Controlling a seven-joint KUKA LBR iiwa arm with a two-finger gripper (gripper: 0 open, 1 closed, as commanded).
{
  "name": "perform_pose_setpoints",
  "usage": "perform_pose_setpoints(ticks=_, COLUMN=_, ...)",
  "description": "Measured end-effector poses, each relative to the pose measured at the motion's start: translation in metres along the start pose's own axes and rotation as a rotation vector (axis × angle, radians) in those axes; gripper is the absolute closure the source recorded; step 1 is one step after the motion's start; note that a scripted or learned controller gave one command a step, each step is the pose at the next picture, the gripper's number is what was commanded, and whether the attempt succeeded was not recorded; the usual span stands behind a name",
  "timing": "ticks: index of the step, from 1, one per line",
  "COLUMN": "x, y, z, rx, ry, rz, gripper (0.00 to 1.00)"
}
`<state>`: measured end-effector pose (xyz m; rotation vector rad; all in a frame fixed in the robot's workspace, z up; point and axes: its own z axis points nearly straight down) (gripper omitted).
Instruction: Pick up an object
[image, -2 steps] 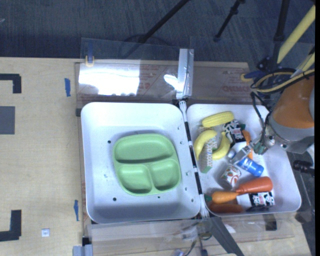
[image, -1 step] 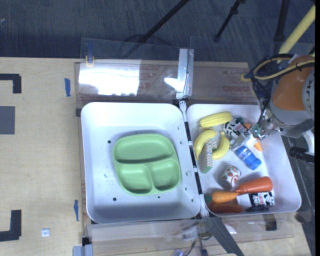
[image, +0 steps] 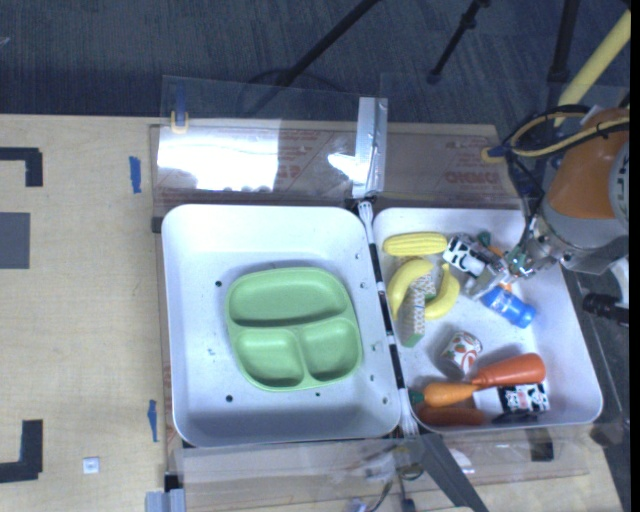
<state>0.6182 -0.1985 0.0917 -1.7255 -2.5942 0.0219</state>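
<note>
Two white bins on the desk: the left bin holds one green divided plate; the right bin holds one corn cob, one banana, one small ball, one carrot and one blue tube, with the tool, grip state indiscernible, over its far corner.

My arm enters from the right and bends down over the upper right corner of the right bin. The orange band sits above my wrist. My gripper is lowered inside that bin, near its back wall, and points down and leftward.
</note>
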Motion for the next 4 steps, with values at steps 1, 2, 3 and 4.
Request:
perform_pose_setpoints(ticks=1, x=0.039, y=0.026, z=0.003, rx=0.038, ry=0.007, rz=0.442, gripper=1.00)
perform_pose_setpoints(ticks=2, x=0.040, y=0.045, z=-0.009, rx=-0.027, ry=-0.007, rz=0.433, gripper=0.00)
perform_pose_setpoints(ticks=3, x=0.040, y=0.046, z=-0.020, rx=-0.029, ry=-0.010, rz=0.431, gripper=1.00)
perform_pose_setpoints(ticks=4, x=0.168, y=0.055, z=-0.142, rx=-0.027, ry=-0.007, rz=0.502, gripper=1.00)
